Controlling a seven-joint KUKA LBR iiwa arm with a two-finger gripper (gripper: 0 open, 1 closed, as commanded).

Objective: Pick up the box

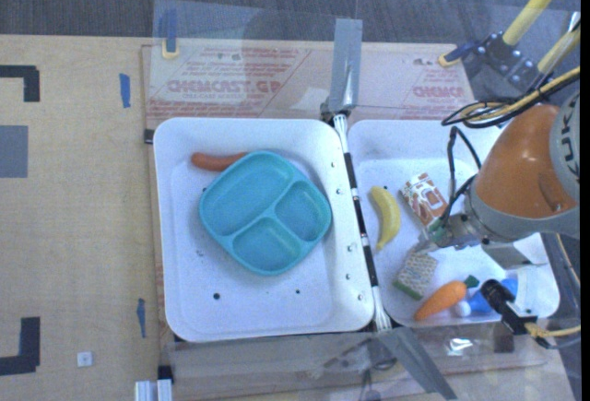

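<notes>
Camera view is looking down on two white bins on the table; the arm is coming in from the right and hanging over the right bin (544, 293). The claw (446, 232) is sitting low, just right of the banana (386, 216) and just below the box (425, 197), a small orange-and-white carton lying tilted in the upper middle of that bin. The box is looking free, nothing gripping it. Whether the claw is spread or pressed together I cannot tell; the wrist and orange band are hiding most of it.

Also lying in the right bin: a speckled greenish block (417, 273) right under the claw, a carrot (442, 298) below that, and a blue-and-white item (487, 300) near the bottom edge. The left bin (175, 233) is holding a teal divided plate (265, 211) with a hot dog (217, 160) poking out from under its upper left.

Step in hand, I'm judging: approach, with the grasp not yet made. Next move is calling for shifting the claw up over the box, lining up with its tilt, and descending without nudging the banana or grabbing the greenish block instead.
</notes>
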